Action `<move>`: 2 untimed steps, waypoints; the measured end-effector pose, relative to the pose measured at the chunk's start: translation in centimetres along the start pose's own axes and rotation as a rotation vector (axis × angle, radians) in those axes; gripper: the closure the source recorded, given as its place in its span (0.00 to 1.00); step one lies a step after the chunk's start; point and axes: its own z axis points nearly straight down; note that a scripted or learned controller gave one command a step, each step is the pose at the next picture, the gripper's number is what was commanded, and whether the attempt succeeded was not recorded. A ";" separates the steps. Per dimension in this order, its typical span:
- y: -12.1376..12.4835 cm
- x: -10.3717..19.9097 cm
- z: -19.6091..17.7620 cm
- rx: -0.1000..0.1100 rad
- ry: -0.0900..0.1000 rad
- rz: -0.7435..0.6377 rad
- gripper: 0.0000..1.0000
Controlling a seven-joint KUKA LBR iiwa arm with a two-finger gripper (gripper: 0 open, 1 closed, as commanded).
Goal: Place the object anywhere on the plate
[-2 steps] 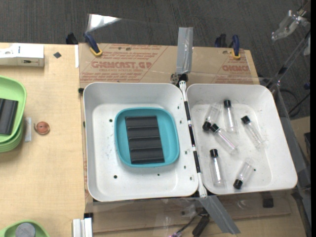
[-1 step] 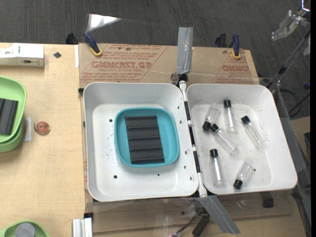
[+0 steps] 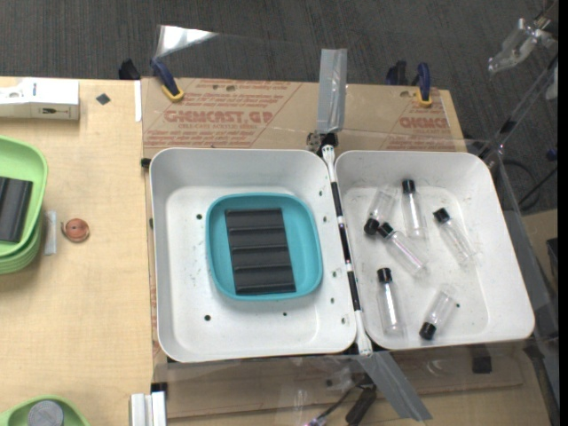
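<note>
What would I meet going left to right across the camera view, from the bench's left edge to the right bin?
Green tray → small orange disc → left white bin → teal plate → right white bin holding clear vials.

"CHEMCAST GP" on cardboard (image 3: 232, 112) (faint red)

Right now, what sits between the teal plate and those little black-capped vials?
In the camera view, only the two bins' adjoining white rims separate the teal plate from the vials.
</note>
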 end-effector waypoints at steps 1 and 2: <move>0.0 0.0 0.0 0.000 0.000 0.000 0.00; 0.0 0.0 0.0 0.000 0.000 0.000 0.00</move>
